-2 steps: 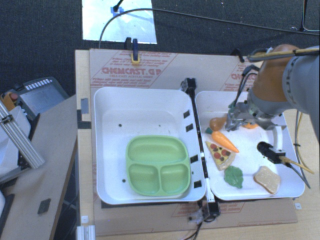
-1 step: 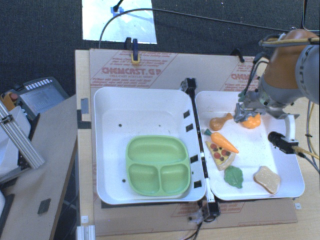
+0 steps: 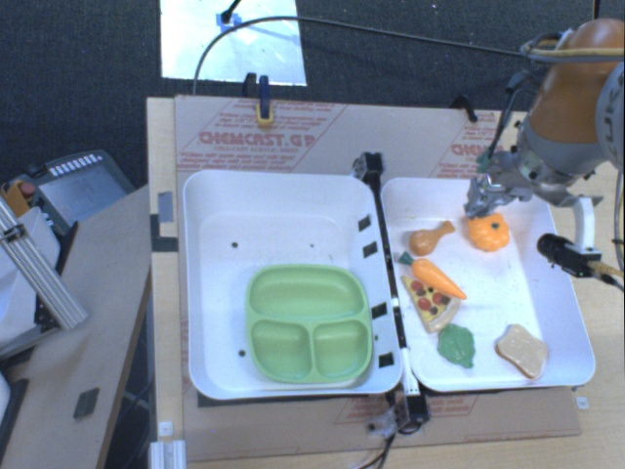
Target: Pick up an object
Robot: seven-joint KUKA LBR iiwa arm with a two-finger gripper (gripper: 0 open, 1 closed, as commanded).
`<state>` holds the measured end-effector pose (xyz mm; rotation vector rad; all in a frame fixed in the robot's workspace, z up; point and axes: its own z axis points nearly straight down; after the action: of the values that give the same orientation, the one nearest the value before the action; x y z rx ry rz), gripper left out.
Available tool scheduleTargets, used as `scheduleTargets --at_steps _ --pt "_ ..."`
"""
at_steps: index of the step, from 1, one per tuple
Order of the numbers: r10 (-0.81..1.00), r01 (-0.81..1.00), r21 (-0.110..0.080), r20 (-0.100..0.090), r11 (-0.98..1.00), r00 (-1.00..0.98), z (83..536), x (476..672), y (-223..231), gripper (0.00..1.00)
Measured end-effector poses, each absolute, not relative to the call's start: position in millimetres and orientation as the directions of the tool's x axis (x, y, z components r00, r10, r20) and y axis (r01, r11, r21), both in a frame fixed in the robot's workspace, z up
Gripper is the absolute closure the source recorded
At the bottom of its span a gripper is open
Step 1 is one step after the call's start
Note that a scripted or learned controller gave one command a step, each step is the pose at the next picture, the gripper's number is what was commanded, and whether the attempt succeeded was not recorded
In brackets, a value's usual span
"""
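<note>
White plastic formed two shallow bins side by side on the bench. The left bin (image 3: pixel 210 203) carried a green tray (image 3: pixel 309 322) with three compartments, close to its near edge. The right bin (image 3: pixel 566 355) carried small toy foods: a pumpkin (image 3: pixel 487 233) near the far edge, a drumstick (image 3: pixel 431 238) just to its left, a carrot (image 3: pixel 436 277) and a pizza slice (image 3: pixel 432 305) near the bin's left wall, a green leaf (image 3: pixel 456 345) by the near edge, and a bread slice (image 3: pixel 520 350) toward the near right corner.

The grey arm (image 3: pixel 576 96) reached in from the right, and its gripper (image 3: pixel 482 199) hung over the far part of the right bin, just above the pumpkin and touching or nearly touching its top. The gripper was seen from above and small, so whether it stood wide or narrow could not be told, and nothing was seen held in it.

The pumpkin seemed the likely target. To do the pick well, the gripper would probably need to centre over the round body, not the stem, come down past its widest part, then close gently, since a round toy could roll or squirt sideways toward the drumstick. A straight, slow lift would keep clear of the bin's far wall.
</note>
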<state>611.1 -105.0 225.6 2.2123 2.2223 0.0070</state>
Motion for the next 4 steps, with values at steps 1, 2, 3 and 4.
scheduleTargets --at_steps 1,2,3,4 --pt "1.000 1.000 0.006 -0.001 0.004 -0.004 262.2 612.4 -105.2 1.00" --pt "1.000 1.000 0.001 0.002 0.009 -0.009 244.7 606.4 -51.4 1.00" --pt "1.000 1.000 0.001 0.002 0.009 -0.009 230.5 600.5 -2.6 1.00" --pt "1.000 1.000 0.000 0.002 0.009 -0.009 219.5 589.8 44.5 1.00"
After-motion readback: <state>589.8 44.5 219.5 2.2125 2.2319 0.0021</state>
